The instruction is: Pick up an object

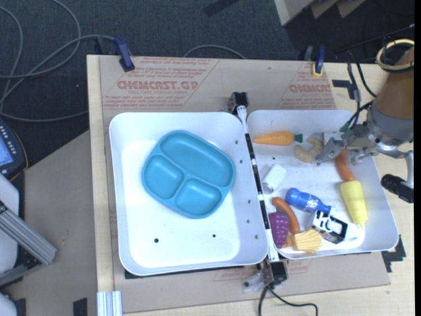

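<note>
Bench: two white bins (125,176) | tool (331,151) over right bin | grip state unclear

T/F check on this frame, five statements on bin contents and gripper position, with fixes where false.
1. The blue divided plate lies in the left bin. True.
2. The carrot lies in the left bin. False: it lies in the right bin, near its far edge.
3. The gripper is over the right bin. True.
4. The yellow corn cob sits on the blue plate. False: it lies in the right bin, near its right wall.
5. The blue plate has three compartments. True.
</note>
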`<state>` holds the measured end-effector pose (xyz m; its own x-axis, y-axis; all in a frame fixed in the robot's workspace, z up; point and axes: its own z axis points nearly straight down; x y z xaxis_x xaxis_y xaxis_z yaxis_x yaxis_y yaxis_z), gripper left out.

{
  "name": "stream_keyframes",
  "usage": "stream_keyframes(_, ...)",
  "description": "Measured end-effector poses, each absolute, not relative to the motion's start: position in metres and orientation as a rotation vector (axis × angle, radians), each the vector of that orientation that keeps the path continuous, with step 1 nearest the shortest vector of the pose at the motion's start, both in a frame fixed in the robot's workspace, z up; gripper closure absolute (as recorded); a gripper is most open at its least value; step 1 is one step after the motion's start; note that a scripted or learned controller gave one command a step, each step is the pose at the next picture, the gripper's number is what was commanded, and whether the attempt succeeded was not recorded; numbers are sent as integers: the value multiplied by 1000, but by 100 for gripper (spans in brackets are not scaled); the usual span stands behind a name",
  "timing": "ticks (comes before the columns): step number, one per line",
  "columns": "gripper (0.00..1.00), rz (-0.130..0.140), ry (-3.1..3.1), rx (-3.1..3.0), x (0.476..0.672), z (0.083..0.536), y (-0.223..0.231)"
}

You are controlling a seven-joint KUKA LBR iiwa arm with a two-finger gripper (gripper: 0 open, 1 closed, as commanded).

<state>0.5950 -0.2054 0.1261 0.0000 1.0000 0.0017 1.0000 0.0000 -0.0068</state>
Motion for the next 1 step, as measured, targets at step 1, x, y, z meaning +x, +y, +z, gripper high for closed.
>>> stream_keyframes(1,0,1,-2211,-2217,506,82,-215)
